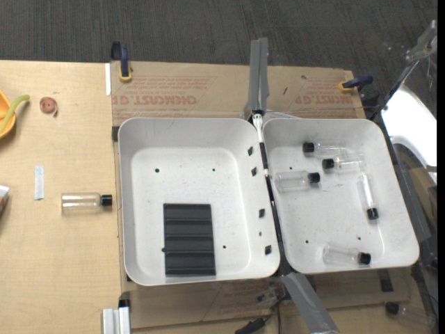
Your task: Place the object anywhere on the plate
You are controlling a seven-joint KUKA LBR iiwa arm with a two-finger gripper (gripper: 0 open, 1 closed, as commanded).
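Nearest to us in the right bin [389, 158], one clear bottle [345, 256] with a black cap lies on its side by the front wall. In the left bin [139, 145], the black ridged plate [188, 240] lies flat against the front wall, with nothing on it.

A little further back in the right bin, we see a second bottle [367, 199] lying lengthwise, cap towards us, near the right wall. Beyond it, three more bottles [327, 163] lie close together towards the back (their clear bodies are hard to separate from the white floor, so we go by the black caps). All five are in the right bin, well apart from the plate, with the two bin walls between them.

Out on the bare bench to the left, another capped bottle [85, 201] lies on its side, just outside the left bin, with a small pale strip [39, 183] beside it.

Further back, brown cardboard [188, 92] under the bins is held by two clamps [122, 61]. At the far left are a small reddish disc [47, 105] and a yellow object [7, 113] cut off by the edge.
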